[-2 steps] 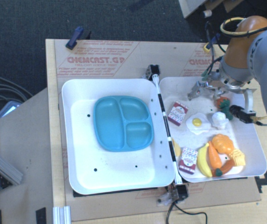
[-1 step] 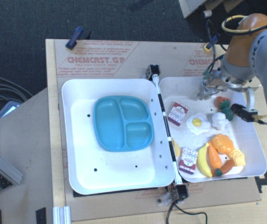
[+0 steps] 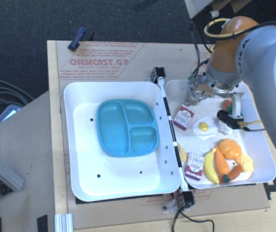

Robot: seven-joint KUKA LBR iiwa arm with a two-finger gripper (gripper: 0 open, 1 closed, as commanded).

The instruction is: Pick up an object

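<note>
arm [image 3: 268, 66]: grey, thick, rounded | band [image 3: 227, 45]: orange, above wrist | cables [image 3: 215, 28]: yellow and black, near band

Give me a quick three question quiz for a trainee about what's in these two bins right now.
1. True or false: the blue divided plate lies in the left bin.
2. Which toy lies nearest the gripper? A) fried egg B) small red carton C) banana
3. Fill in: the carrot lies in the ___ bin.

Key: 1 true. 2 B. 3 right; it sits beside the banana in the right bin.
</note>
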